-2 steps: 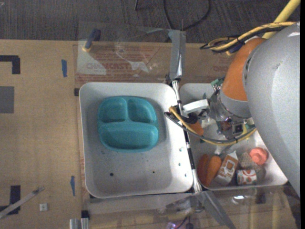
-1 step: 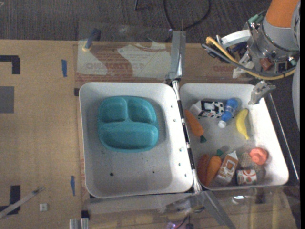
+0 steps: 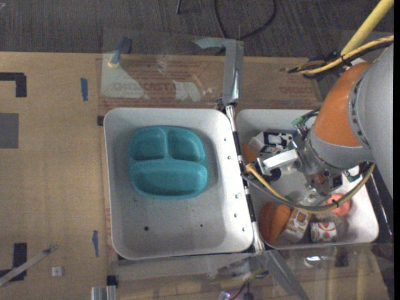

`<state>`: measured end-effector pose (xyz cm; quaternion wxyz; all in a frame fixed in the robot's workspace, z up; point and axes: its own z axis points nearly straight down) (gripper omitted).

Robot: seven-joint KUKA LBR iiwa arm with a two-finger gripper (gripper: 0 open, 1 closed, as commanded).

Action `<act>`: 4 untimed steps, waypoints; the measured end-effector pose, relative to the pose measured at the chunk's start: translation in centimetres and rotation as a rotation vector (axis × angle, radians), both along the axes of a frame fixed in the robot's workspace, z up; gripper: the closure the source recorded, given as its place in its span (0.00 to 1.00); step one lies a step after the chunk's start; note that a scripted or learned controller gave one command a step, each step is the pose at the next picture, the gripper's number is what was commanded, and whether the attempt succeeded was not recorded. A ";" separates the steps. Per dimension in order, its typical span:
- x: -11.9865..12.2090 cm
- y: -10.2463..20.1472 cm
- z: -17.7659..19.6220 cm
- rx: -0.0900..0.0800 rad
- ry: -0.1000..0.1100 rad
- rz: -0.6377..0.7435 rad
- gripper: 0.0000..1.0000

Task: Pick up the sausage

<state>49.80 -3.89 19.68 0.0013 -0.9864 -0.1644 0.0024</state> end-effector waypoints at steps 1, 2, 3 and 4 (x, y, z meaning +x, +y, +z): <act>-1.4 2.8 15.1 -0.001 -0.002 0.123 0.00; -1.1 5.0 -1.3 0.001 -0.001 0.321 0.00; 7.0 4.7 -1.3 -0.001 -0.002 0.284 0.00; 10.0 -0.5 12.8 -0.001 -0.003 0.183 0.00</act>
